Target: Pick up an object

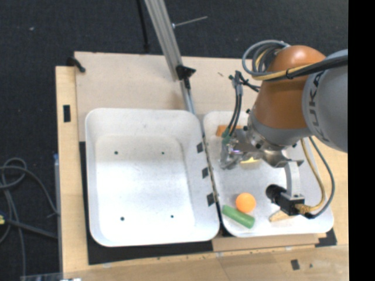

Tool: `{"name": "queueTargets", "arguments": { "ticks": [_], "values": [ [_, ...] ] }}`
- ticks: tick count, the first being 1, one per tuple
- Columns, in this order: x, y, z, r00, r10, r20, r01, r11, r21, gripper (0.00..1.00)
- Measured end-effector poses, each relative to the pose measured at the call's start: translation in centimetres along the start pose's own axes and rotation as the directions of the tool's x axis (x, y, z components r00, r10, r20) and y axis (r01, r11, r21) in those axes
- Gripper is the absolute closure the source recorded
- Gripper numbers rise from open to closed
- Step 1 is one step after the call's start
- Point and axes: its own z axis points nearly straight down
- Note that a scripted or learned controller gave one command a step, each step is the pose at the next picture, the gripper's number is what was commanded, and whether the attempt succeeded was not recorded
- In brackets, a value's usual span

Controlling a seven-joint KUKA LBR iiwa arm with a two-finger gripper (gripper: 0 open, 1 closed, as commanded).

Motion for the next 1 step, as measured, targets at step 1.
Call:
{"name": "queueTargets", "arguments": {
  "ticks": [1],
  "values": [
    [4.77, -0.44, -0.48, 1.0, 0.0, 0.001, 0.0, 1.0, -0.002, 1.0]
  ]
}}
